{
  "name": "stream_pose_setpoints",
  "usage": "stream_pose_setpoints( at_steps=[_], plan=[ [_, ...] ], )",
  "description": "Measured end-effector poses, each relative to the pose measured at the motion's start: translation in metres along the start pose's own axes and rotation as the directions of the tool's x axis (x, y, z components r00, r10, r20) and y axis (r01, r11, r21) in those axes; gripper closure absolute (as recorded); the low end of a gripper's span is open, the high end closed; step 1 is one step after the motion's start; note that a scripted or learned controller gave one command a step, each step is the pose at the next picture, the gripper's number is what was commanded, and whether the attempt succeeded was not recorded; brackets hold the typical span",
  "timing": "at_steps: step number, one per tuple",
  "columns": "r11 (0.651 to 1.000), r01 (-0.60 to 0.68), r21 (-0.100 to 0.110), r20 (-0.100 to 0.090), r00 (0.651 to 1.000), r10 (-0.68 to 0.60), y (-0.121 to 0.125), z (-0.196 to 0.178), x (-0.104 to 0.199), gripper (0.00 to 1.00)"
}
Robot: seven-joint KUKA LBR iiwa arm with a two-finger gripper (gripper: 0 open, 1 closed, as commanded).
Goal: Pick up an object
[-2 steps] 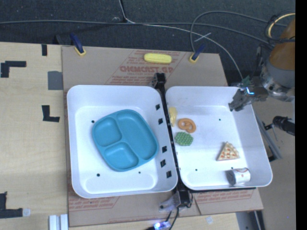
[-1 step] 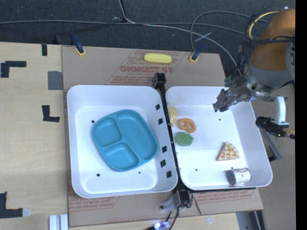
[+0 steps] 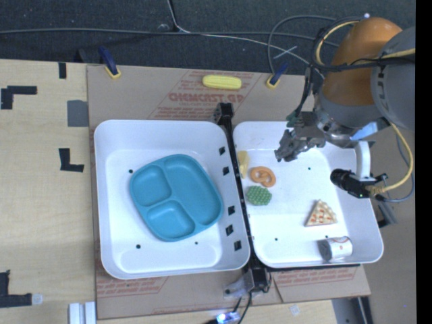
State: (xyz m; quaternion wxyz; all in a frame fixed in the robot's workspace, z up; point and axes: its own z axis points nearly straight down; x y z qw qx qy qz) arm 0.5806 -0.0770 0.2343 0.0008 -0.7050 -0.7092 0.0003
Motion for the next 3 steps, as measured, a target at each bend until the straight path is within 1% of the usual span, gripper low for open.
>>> stream_pose_setpoints(
  at_steps=[1, 2, 3],
  plan=[
    [1.000, -0.001, 0.001, 0.000, 1.000, 0.001, -0.004, 0.003, 0.042, 1.00],
    [1.000, -0.002, 0.001, 0.001, 1.000, 0.002, -0.007, 0.016, 0.092, 1.00],
    [1.000, 0.002, 0.001, 0.000, 1.000, -0.002, -0.015, 0.019, 0.155, 1.00]
  ],
)
